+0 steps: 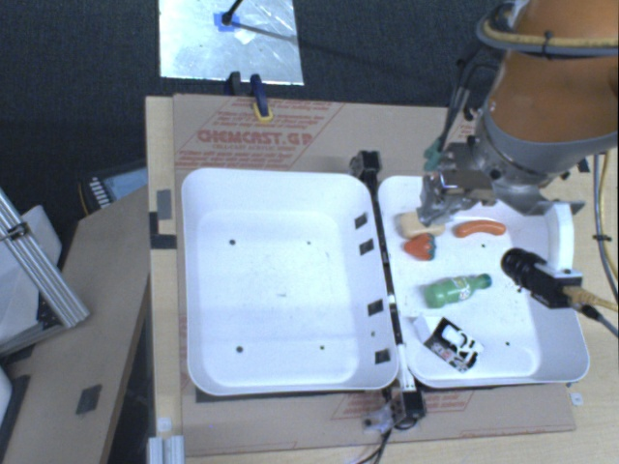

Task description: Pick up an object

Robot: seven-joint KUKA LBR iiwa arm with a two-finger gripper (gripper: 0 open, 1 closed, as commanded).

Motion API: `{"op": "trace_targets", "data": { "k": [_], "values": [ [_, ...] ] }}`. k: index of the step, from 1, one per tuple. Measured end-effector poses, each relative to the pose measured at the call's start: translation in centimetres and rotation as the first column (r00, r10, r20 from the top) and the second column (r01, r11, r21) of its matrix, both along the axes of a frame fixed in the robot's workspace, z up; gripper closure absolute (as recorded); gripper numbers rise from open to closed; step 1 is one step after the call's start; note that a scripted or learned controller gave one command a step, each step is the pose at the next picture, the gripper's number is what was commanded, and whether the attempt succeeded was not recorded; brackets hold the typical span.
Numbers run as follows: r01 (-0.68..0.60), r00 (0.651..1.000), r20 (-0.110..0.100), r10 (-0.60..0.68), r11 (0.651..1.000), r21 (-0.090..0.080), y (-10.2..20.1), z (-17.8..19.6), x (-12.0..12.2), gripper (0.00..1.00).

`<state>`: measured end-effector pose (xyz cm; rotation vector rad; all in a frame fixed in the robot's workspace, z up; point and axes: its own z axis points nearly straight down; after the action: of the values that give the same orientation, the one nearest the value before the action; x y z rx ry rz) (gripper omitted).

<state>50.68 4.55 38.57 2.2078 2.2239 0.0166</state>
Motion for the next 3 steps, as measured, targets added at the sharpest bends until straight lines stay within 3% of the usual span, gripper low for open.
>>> {"op": "trace_targets", "data": {
  "k": [1,2,3],
  "values": [
    [-0.003,1.0,-0.005,0.003,1.0,0.001,6.3,4.4,1.4,1.0],
    [0.001,1.0,-0.012,-0.001,1.0,-0.002,9.5,-4.1,7.9,1.0],
    [0.001,1.0,-0.008,-0.001,1.0,-0.001,13.0,-4.9,12.4,1.0]
  ]
}}
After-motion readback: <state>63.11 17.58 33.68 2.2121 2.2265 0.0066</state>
